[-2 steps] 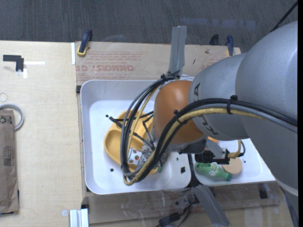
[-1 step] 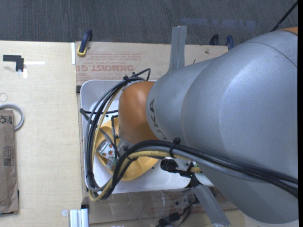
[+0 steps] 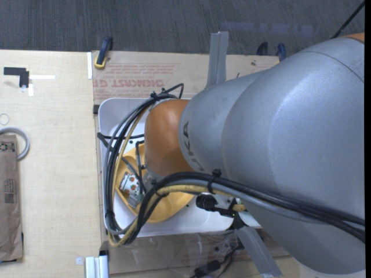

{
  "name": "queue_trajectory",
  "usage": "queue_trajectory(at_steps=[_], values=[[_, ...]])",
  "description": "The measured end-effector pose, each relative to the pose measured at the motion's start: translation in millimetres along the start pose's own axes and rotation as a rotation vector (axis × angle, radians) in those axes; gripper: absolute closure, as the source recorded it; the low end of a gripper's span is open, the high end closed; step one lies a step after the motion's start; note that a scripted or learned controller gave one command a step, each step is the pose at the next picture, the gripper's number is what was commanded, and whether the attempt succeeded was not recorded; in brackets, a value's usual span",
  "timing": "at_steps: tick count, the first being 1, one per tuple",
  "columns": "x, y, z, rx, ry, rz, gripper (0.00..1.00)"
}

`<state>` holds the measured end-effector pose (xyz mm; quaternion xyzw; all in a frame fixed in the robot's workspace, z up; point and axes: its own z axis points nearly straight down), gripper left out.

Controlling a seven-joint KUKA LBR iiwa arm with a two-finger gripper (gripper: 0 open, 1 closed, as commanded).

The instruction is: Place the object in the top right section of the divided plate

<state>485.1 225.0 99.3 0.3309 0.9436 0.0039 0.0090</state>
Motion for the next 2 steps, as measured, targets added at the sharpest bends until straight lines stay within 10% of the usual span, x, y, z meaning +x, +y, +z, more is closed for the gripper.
queue_trajectory(at_steps=[1, 2], values=[[-31, 25, 2, 0.003, 0.016, -0.325, 0.00], [-38, -47, 1, -0.006, 0.007, -0.587, 0.00]])
